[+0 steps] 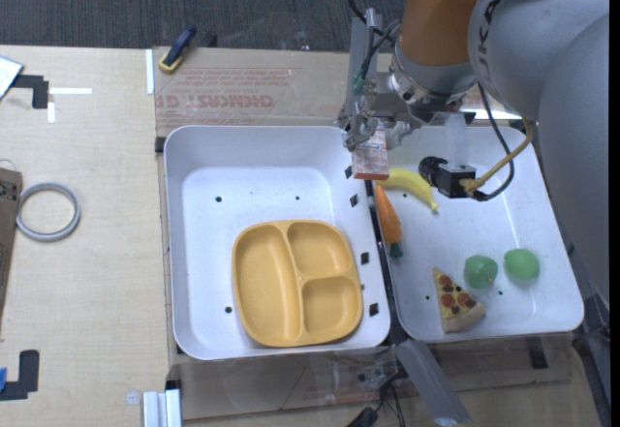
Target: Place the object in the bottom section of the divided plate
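Hand [371,146] above carrot [388,213], beside banana [409,185]

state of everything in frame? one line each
plate: upright in the left bin, all three sections bare
gripper: over the seam between the bins, above the carrot's top end
carrot: lying at the right bin's left wall
banana: lying in the right bin, beside the carrot
pizza slice: flat near the right bin's front
two green balls: side by side, apart from the pizza slice
tape roll: flat on the bench

Two bins [184,222] [552,231] — one plate [295,282], two green balls [480,270] [521,264].
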`<state>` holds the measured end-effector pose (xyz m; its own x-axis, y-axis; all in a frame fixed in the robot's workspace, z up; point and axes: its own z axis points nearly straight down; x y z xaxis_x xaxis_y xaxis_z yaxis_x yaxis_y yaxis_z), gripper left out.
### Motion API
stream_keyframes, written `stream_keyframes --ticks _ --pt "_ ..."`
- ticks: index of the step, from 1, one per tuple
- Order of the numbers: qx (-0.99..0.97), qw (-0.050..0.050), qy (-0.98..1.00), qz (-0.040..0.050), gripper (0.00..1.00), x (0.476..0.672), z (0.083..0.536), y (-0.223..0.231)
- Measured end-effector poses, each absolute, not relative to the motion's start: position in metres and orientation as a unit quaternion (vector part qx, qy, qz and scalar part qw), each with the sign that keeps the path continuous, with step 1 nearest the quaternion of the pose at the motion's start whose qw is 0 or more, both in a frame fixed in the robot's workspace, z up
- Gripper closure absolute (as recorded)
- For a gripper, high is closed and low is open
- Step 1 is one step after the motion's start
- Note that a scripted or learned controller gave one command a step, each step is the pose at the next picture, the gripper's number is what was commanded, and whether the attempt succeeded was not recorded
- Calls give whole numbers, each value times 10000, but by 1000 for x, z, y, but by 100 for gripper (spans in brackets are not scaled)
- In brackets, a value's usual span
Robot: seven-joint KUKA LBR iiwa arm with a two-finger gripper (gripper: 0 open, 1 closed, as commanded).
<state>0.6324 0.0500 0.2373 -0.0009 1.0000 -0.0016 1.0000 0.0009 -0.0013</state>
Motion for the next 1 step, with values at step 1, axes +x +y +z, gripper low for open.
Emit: stream_keyframes --ticks 1 --pt "6750 3 7378 -6 100 620 92 121"
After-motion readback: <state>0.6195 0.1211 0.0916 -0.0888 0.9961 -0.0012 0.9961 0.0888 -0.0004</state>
